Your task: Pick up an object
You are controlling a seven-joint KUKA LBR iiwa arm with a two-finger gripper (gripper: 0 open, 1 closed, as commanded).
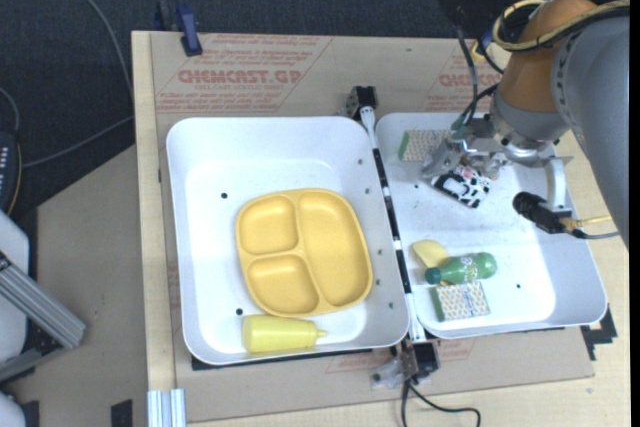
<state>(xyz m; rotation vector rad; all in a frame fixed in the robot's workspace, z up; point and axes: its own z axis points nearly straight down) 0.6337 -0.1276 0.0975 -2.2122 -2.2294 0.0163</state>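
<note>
The arm (560, 65) is reaching in from three o'clock, its gripper (462, 158) hanging over the twelve o'clock end of the right bin (570, 300). I cannot tell how its fingers are standing, nor whether they are gripping anything. A small black and white object (468, 187) is lying just beneath them. Towards six o'clock in that bin a green bottle (462, 268) is lying beside a pale yellow piece (427, 251) and a patterned packet (462, 300). In the left bin (200, 165) a yellow divided tray (302, 250) is resting, a yellow bottle (280, 333) lying at its six o'clock
</note>
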